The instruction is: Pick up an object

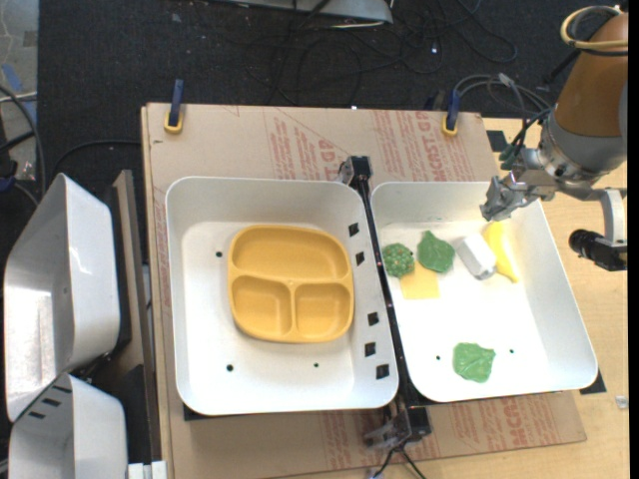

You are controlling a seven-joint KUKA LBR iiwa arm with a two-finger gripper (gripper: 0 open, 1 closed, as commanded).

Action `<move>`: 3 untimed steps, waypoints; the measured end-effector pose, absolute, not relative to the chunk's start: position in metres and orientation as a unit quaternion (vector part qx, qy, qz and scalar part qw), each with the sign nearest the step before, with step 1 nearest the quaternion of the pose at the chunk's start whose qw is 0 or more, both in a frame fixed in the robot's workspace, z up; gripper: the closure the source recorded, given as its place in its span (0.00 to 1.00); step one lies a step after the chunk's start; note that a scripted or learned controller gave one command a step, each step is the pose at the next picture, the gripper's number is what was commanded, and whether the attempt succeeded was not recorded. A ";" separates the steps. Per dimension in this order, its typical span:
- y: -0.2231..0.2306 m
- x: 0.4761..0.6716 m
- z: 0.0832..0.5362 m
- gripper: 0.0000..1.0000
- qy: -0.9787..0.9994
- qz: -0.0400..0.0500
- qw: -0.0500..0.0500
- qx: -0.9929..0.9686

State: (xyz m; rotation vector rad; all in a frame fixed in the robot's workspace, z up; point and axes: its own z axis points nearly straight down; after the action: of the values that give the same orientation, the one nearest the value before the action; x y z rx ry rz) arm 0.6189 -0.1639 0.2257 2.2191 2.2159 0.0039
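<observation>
In the right bin (559, 317) lie a yellow banana-like piece (502, 250), a white block (477, 256), a yellow flat slice (420, 285), and three green leafy pieces: one (398, 259) next to another (435, 252) near the middle, and one (473, 360) toward the front. My gripper (496, 205) hangs at the bin's back right, just above the far end of the yellow piece. Nothing shows between its fingers.
The left bin (200, 367) holds a yellow divided tray (292, 282). A black clip strip (374, 287) runs between the bins. Blue-and-yellow clamps (175, 108) (451, 108) pin the cardboard's back edge. White containers (55, 277) stand at the far left.
</observation>
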 end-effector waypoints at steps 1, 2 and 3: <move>-0.164 0.620 0.260 1.00 0.708 0.001 0.002 0.706; -0.114 0.617 0.247 1.00 0.709 0.000 -0.001 0.705; -0.067 0.626 0.251 1.00 0.710 0.001 0.001 0.705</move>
State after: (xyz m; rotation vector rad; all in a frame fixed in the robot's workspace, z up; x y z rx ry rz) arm 0.6257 -0.0666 0.2510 2.2127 2.2287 0.0017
